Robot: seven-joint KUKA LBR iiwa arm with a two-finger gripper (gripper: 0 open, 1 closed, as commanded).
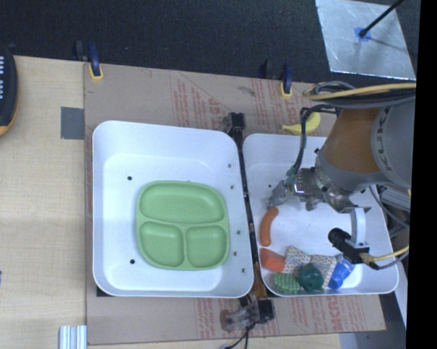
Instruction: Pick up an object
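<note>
From above, we see the grey arm (364, 151) reaching into the right bin (259, 147), its pincer (281, 197) low over the bin's left half; whether it is wide or narrow we cannot tell. Just below it lies an orange sausage-shaped object (267, 226), its long axis running roughly from the worktop's far edge to its near edge. Small items crowd the bin's near edge: a red piece (273, 261), a green object (287, 283), a teal object (311, 278), a blue object (340, 274). The left bin (111, 147) carries a green divided plate (182, 223).
</note>
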